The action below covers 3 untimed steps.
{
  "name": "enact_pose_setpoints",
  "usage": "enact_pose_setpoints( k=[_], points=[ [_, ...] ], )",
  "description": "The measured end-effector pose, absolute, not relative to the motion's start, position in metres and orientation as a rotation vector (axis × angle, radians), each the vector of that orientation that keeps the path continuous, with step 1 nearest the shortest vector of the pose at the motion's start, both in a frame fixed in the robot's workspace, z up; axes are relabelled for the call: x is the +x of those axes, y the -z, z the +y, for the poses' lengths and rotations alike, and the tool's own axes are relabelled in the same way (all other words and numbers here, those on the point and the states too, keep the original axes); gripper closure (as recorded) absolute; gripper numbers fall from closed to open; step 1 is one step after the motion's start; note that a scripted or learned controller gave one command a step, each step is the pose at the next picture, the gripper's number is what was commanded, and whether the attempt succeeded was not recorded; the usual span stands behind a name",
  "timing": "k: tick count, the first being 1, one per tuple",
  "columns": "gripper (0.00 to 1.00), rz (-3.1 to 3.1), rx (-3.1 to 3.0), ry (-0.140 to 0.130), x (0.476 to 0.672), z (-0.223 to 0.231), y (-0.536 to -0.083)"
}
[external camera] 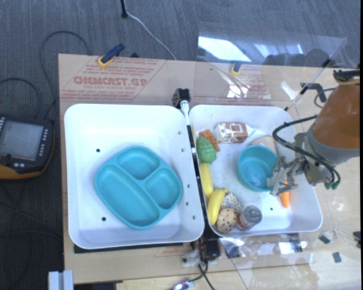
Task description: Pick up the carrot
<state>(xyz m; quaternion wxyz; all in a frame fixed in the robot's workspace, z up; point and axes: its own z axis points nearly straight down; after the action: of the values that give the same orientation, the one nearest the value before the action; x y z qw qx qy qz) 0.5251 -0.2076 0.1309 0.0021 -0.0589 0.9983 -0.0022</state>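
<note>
You are looking at the gripper hanging low in the right bin, just beside the blue bowl. The orange carrot is sticking out right under its fingers, which are closing on its top end. The blue tray is sitting in the left bin.

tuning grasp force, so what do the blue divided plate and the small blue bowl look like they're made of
Blue divided plate: probably moulded plastic with a matte to satin finish; uniform turquoise colour, soft rounded compartment ridges, no sharp glare. Small blue bowl: likely the same plastic; matching colour, thin even rim, dull sheen. The material cannot be confirmed from this view.
</note>
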Motion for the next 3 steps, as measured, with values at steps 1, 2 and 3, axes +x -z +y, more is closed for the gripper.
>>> enact_pose_setpoints(
  k=[1, 2, 3],
  points=[
    [1.00, 3.138, -0.077, -0.001, 0.489, -0.206, -0.136],
    [1.00, 3.086, 0.557, -0.002, 0.512, -0.125, -0.172],
    [0.00, 3.087, 0.563, 0.000, 0.512, -0.126, -0.171]
  ],
)
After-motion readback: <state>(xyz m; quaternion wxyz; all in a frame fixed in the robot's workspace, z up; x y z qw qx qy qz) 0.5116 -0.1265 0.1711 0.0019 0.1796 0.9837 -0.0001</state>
